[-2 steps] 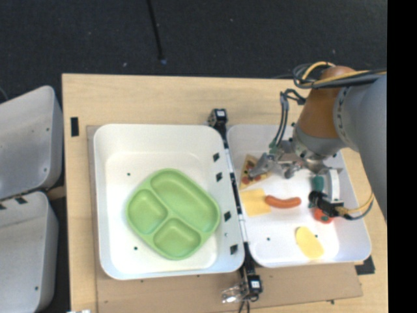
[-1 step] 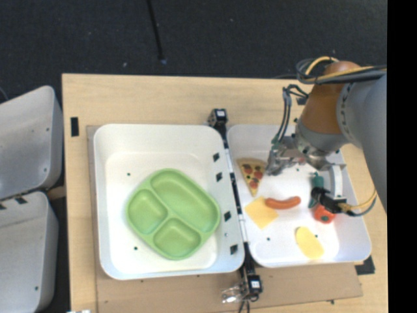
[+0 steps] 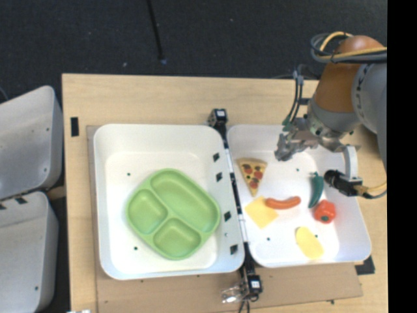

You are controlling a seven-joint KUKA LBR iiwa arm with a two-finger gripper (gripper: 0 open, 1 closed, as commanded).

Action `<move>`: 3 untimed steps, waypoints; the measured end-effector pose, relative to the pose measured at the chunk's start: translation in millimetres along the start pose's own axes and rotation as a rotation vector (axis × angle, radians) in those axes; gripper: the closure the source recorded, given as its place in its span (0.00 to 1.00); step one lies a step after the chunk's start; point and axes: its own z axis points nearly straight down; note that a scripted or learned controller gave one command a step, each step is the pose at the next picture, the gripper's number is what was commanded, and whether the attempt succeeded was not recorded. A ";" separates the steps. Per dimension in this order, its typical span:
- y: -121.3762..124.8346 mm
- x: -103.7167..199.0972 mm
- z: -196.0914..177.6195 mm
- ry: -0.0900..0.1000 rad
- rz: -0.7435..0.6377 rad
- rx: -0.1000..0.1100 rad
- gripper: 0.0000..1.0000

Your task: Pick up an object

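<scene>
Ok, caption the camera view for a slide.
Arm over right bin of toy food; green plate in left bin.

Five toy foods lay loose in the right-hand white bin (image 3: 355, 243). A pizza slice (image 3: 252, 173) sat near the left wall, its point facing forward. A yellow cheese square (image 3: 261, 213) touched a red sausage (image 3: 283, 203). A yellow lemon-like piece (image 3: 309, 242) lay nearer the front. A red and green pepper (image 3: 321, 203) rested toward the right.
</scene>
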 end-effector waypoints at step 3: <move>-3.5 43.5 -77.6 0.002 -0.002 0.008 1.00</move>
